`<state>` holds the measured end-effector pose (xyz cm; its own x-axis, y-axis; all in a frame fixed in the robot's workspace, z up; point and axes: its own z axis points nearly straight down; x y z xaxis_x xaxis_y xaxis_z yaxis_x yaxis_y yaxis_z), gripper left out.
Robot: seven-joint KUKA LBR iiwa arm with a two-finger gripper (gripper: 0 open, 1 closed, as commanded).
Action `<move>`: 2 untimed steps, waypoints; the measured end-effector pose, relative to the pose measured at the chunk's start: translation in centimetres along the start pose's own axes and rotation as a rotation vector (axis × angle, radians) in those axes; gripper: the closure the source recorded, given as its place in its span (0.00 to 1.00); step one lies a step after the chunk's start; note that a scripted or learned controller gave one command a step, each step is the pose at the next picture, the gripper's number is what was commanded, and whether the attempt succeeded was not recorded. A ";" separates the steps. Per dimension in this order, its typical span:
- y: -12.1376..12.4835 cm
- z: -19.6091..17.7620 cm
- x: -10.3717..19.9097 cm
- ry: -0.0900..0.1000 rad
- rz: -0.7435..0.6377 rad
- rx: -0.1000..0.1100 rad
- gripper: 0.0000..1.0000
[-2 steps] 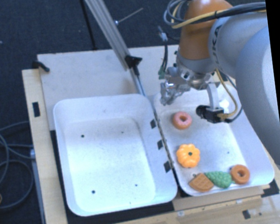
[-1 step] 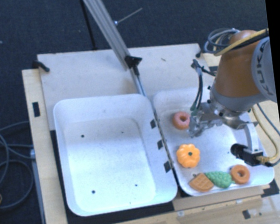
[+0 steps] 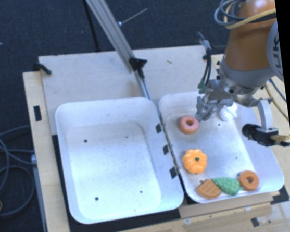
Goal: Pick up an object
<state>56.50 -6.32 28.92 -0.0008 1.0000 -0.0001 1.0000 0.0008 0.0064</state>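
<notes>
Fingers (image 3: 203,112), spread unclear, beside pink donut (image 3: 188,125) near right bin's (image 3: 268,176) far rim

the table (image 3: 46,167) is pale wood, filling the middle of the frame. a lighter board (image 3: 87,75) covers its upper part and a black mat (image 3: 63,201) shows at the lower left. two shallow white bins rest on it side by side: left bin (image 3: 113,158), right bin (image 3: 261,167).

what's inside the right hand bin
Right bin holds a pink donut, orange pumpkin, waffle, green piece, and orange donut. The arm covers its far corner.
</notes>
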 end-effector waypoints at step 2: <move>2.0 8.9 7.2 0.001 -0.002 0.007 1.00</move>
<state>58.58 0.83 20.02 -0.0026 1.0000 0.0006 1.0000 0.0026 -0.0003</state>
